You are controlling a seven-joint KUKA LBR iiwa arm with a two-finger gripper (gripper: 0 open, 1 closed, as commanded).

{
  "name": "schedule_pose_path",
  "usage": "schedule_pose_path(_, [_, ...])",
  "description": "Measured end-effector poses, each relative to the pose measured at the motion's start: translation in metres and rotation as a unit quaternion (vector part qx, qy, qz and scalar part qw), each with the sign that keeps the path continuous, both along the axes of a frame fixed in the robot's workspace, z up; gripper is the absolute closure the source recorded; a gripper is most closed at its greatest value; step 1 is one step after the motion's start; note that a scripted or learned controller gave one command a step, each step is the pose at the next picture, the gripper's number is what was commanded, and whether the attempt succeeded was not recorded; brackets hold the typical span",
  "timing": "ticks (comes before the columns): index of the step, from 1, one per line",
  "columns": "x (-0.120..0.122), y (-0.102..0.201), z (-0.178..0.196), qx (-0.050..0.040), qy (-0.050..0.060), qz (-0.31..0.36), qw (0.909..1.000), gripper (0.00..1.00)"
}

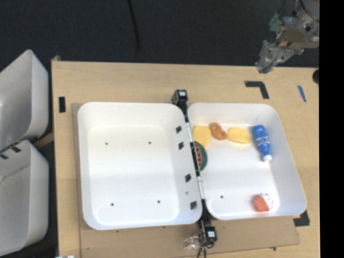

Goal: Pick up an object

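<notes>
The right bin [285, 160] holds several small things. A blue bottle [261, 141] lies near its right wall. Beside it are a yellow lump [239, 135], an orange ring [217, 130] and a pale yellow piece [201, 135]. A dark round striped thing [200, 157] leans on the divider. An orange-red block [262, 203] sits near the front right corner. My gripper [267, 59] hangs high at the upper right, beyond the bin's far edge, with nothing seen in it.
The left bin [129, 165] lies alongside, joined at a central divider with black clips [189, 160]. Black tape marks [258, 87] and a blue mark [302, 93] lie on the wooden bench. White containers [19, 144] stand at the far left.
</notes>
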State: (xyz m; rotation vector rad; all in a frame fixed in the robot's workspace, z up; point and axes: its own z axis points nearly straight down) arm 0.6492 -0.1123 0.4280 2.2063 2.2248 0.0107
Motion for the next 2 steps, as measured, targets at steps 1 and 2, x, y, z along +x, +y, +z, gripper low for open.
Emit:
schedule_pose_path(1, [0.041, 0.034, 0.132, -0.0016, -0.005, -0.001, 1.0000, 1.00])
schedule_pose_path(2, [0.020, 0.038, -0.065, 0.0007, 0.014, -0.005, 0.9999, 1.00])
